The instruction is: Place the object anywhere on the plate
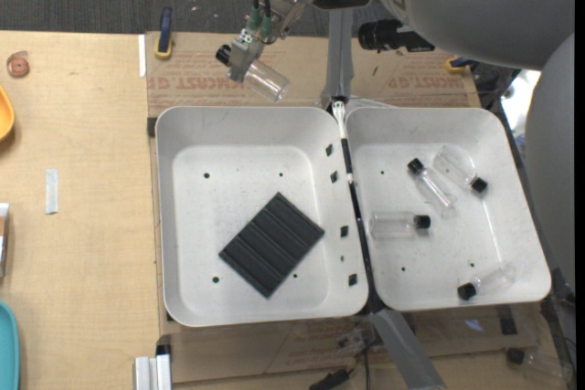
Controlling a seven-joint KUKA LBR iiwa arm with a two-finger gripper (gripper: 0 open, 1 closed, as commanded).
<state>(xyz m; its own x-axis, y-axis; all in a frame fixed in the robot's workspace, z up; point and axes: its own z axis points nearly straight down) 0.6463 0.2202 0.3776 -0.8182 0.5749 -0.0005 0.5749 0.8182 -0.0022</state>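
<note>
gripper (pixel 249 59), above the far rim of the left bin (pixel 169 224), pinching a clear vial (pixel 265 82) with a black cap, held tilted in the air. left bin: dark ridged plate (pixel 272 244) lying flat at a diagonal. right bin (pixel 512 196): several clear black-capped vials (pixel 430 183) scattered on its floor, apart from one another.
</note>
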